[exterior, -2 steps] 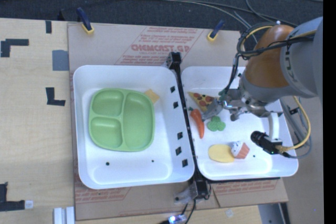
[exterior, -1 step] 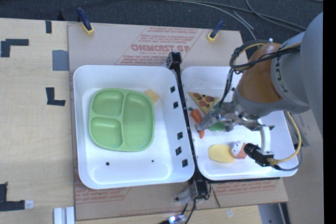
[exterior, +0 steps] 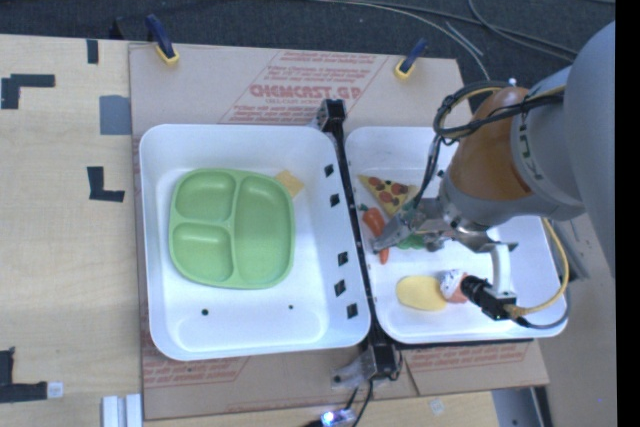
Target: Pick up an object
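1. The wooden surface (exterior: 60, 245) carries black tape marks along its left edge; a cardboard sheet (exterior: 300, 85) lies under both bins, clamped at its far edge, with dark floor and cables beyond.
2. The left bin (exterior: 160, 315) holds a green divided plate (exterior: 232, 227) and a small yellow piece (exterior: 289, 182) touching the plate's far right corner.
3. The right bin (exterior: 470, 327) holds a pizza slice (exterior: 386, 189) at its far left, a yellow lemon-like lump (exterior: 422, 293) near its front edge, and small orange bits beside the divider.
4. The hand (exterior: 400, 233) sits low over those bits; whether it is clenched or released I cannot tell, as the arm covers much of it.
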Controlling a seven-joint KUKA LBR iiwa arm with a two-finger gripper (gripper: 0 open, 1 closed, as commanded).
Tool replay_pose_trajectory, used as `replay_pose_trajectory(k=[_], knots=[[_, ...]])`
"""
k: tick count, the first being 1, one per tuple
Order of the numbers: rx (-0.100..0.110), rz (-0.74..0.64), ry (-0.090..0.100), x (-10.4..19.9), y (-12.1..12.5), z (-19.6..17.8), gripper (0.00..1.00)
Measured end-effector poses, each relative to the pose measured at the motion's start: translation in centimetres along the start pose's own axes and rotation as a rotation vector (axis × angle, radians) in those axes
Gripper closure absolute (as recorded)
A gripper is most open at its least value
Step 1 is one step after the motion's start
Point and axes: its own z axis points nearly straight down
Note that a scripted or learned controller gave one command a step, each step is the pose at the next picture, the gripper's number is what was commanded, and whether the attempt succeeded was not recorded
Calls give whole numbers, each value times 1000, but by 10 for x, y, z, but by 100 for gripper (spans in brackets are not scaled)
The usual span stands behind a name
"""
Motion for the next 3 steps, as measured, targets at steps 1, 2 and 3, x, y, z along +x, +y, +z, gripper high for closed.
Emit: replay_pose_trajectory(k=[1, 2, 3], knots=[[-1, -1, -1, 0, 0, -11, 100], [-4, -1, 0, 2, 6, -70, 100], [-6, -1, 0, 4, 7, -133, 100]])
